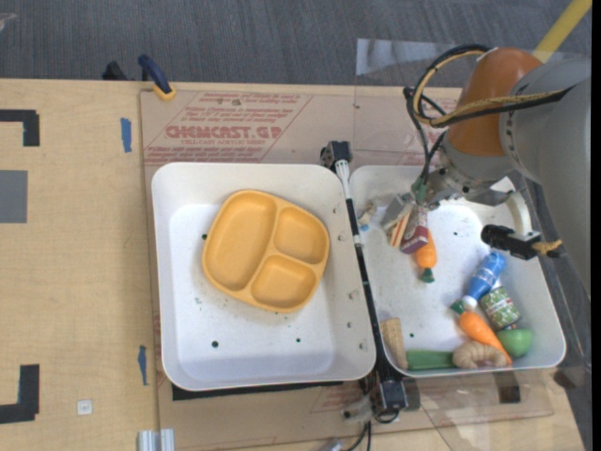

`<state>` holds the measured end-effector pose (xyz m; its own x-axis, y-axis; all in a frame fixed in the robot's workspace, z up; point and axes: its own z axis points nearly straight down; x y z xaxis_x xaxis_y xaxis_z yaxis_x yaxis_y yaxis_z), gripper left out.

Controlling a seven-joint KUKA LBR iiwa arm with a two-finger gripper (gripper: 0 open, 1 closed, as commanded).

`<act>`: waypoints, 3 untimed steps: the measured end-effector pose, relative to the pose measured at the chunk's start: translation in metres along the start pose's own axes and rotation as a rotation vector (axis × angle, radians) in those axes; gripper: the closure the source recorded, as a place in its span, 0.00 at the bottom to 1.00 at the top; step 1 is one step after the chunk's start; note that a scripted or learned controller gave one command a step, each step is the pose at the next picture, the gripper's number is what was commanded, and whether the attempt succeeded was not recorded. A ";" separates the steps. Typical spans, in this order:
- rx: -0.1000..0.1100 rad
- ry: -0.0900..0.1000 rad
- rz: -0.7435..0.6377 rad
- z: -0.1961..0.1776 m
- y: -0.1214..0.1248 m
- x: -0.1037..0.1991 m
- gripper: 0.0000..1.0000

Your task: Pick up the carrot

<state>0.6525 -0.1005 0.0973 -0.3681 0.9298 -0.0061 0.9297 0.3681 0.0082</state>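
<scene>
A small orange carrot (425,254) with a green tip lies in the right bin (441,313), near its upper middle. A second, longer orange carrot-like piece (479,328) lies at the bin's lower right. My gripper (416,222) reaches down from the grey arm with the orange band (493,101) and ends just above the small carrot, touching or nearly touching its top end. A brown and white striped item (402,227) sits right beside the gripper on its left.
The right bin also holds a blue bottle (483,279), a green-labelled can (500,308), a green round fruit (519,343), a beige knobbly piece (470,353), a green cucumber (430,359) and a tan wedge (392,337). A yellow divided plate (266,249) sits in the left bin (178,280).
</scene>
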 end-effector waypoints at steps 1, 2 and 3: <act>0.002 0.003 -0.136 0.008 -0.045 0.000 0.00; -0.005 -0.003 -0.138 -0.005 -0.042 -0.001 1.00; 0.004 0.005 -0.195 -0.091 -0.111 0.067 1.00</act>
<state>0.5242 -0.0791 0.1869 -0.5412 0.8409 -0.0021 0.8409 0.5412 0.0039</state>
